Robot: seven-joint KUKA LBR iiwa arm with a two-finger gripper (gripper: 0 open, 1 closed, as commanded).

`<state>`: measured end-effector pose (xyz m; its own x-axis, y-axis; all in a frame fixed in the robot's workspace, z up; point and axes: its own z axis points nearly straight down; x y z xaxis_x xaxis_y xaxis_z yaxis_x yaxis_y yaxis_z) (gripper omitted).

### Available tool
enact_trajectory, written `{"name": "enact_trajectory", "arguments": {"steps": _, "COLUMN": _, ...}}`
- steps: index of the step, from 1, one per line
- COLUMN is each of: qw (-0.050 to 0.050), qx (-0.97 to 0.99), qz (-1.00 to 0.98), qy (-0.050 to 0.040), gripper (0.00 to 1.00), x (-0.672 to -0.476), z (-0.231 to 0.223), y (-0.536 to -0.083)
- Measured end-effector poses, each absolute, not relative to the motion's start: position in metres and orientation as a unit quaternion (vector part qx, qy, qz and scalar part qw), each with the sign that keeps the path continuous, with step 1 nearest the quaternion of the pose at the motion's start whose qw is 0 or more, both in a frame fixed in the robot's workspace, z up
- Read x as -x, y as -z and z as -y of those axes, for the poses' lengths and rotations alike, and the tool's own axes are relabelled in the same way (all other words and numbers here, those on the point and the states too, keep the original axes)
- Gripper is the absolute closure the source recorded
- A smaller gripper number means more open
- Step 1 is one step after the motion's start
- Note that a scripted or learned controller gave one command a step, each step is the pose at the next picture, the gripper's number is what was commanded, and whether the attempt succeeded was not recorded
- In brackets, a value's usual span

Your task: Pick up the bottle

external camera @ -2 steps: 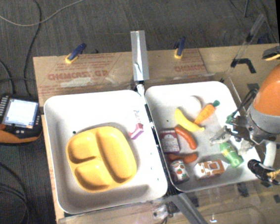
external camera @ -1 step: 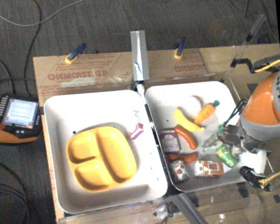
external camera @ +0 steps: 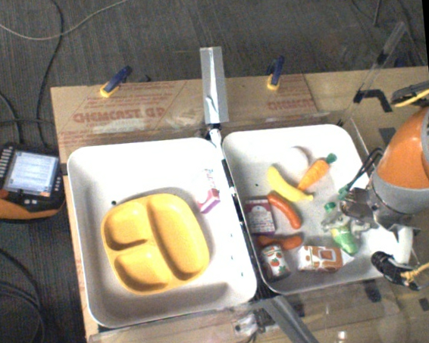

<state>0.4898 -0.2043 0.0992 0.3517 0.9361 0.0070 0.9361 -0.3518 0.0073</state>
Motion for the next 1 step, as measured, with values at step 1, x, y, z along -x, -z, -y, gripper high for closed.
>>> {"name": "enact_trajectory", "arguments": {"steps": 1, "qw": 0.0, "qx": -0.859, "qz": -0.511, "qy": 0.0025, "gripper": 1.0, "x": -0.512, "z": 0.1606, "y": -0.2024}}
